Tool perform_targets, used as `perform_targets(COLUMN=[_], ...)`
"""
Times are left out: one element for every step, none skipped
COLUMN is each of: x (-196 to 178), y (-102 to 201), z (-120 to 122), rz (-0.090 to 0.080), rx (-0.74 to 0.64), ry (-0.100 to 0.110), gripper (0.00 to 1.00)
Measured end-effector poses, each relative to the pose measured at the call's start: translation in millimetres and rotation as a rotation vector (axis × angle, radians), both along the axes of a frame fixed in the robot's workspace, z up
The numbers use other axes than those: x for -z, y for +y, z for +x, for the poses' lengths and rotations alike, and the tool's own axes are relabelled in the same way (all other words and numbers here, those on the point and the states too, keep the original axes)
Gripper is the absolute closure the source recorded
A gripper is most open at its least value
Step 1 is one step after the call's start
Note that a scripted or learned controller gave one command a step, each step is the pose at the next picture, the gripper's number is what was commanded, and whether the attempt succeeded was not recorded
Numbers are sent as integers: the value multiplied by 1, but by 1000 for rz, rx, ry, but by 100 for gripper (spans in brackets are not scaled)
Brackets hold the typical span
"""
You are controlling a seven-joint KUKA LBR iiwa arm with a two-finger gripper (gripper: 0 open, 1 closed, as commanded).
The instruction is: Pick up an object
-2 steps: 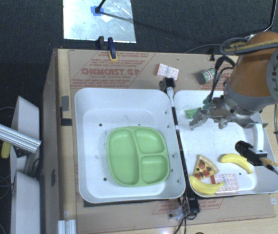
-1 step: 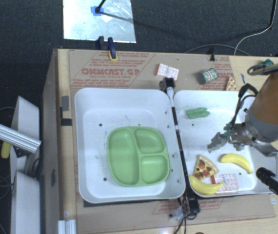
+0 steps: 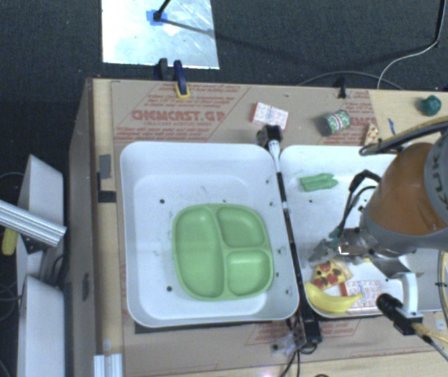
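Nearest the lens, a yellow banana point(image 3: 330, 301) lies at the right bin's point(image 3: 310, 210) front edge, touching a red-and-white toy point(image 3: 331, 274). Just above them hangs the claw point(image 3: 336, 247); whether it is released or clenched I cannot tell. Left, a green divided plate point(image 3: 222, 251) sits in the other bin point(image 3: 145, 179). Farther back lies a green block point(image 3: 318, 182).

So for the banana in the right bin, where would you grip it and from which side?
Grip the banana across its thick middle, coming straight down. It lies flat near the right bin's front edge, curved, ends turned up toward the red-patterned item lying against it. Fingers should close front-to-back across the curve. The bin wall in front leaves little room, so this is tentative.
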State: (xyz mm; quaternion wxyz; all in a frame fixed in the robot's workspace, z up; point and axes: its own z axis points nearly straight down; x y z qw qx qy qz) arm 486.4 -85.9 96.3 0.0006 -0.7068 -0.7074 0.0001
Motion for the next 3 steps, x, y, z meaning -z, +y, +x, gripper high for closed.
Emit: perform_targets(x=[-41,-135,-33], y=[-115,-111,-119], z=[40,39,33], rz=[-3,-2,-1], rx=[0,-4,0], ry=[-4,-5,-1], gripper=[0,0,0])
